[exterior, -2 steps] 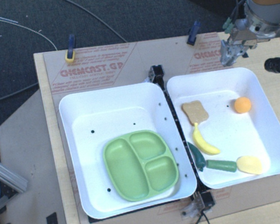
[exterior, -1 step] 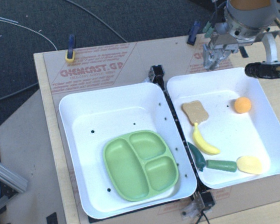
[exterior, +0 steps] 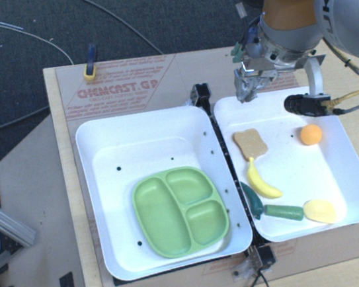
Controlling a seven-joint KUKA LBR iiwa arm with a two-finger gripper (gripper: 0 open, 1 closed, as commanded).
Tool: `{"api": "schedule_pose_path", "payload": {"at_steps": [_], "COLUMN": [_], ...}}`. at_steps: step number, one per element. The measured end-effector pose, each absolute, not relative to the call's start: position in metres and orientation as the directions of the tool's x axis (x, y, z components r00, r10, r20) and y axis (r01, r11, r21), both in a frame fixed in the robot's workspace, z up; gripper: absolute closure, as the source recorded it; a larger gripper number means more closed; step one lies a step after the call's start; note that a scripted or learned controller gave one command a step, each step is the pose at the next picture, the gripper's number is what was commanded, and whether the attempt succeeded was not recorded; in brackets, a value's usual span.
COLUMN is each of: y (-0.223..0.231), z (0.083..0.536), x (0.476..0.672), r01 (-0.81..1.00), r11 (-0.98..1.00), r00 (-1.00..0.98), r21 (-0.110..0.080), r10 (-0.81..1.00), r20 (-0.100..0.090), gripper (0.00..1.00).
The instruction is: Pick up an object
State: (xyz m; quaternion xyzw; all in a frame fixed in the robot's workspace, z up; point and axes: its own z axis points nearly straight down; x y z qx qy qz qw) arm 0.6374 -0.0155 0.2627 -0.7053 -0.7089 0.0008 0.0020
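Note:
In the right bin [exterior: 330,170] lie a tan slice of bread [exterior: 250,142], a yellow banana [exterior: 263,183], an orange ball [exterior: 310,134], a pale yellow lemon [exterior: 320,211] and a dark green cucumber-like piece [exterior: 280,211]. My gripper [exterior: 247,91] hangs above the far left corner of that bin, well above the bread and apart from every object. Its fingers look close together with nothing between them.
The left bin [exterior: 105,184] holds a green divided plate [exterior: 178,209]. A black clamp [exterior: 200,94] sits at the far end of the seam between the bins. A black camera-like part [exterior: 306,104] juts from the arm over the right bin's far edge. Cardboard lies under both bins.

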Motion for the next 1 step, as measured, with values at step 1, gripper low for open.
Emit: {"api": "schedule_pose_path", "payload": {"at_steps": [1], "y": [0.044], "z": [0.2481], "x": [0.6226], "r01": [1.0], "r11": [0.006], "r00": [-0.006], "r21": [-0.004], "r10": [1.0], "r20": [0.002], "gripper": [1.0]}}
